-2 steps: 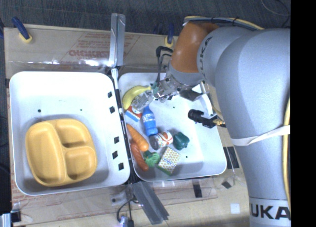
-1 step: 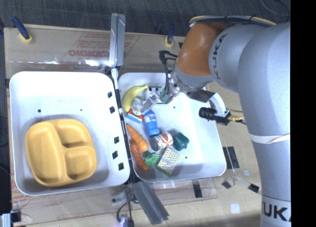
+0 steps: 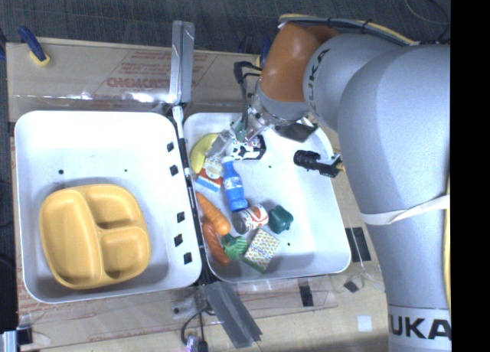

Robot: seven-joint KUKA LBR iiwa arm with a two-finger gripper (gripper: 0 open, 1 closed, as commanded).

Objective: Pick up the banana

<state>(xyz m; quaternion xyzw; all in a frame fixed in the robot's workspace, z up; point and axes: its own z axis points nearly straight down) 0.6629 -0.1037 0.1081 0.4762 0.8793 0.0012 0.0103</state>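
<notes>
Two white bins: shallow, smooth; left bin (image 3: 92,144), right bin (image 3: 306,205).
Banana (image 3: 200,151): yellow, curved; right bin's upper-left corner.
Hand (image 3: 243,141): just right of banana; apart or together, cannot tell.
Tray (image 3: 92,236): yellow, glossy, compartmented; left bin.

Grey arm (image 3: 398,128) reaches in from right, orange band (image 3: 295,63) above wrist. Gripper (image 3: 236,142) low over far part of right bin (image 3: 318,213), just right of banana (image 3: 200,151). Banana lies by bin's left wall, partly hidden. Blue bottle (image 3: 233,190) below gripper, cap toward gripper. Blue-white packet (image 3: 207,185) beside bottle. Carrot (image 3: 212,216) along left wall. Small can (image 3: 255,216), dark green block (image 3: 280,219), patterned box (image 3: 262,249) clustered in near part. Left bin (image 3: 92,119) holds yellow compartment tray (image 3: 93,233).
</notes>
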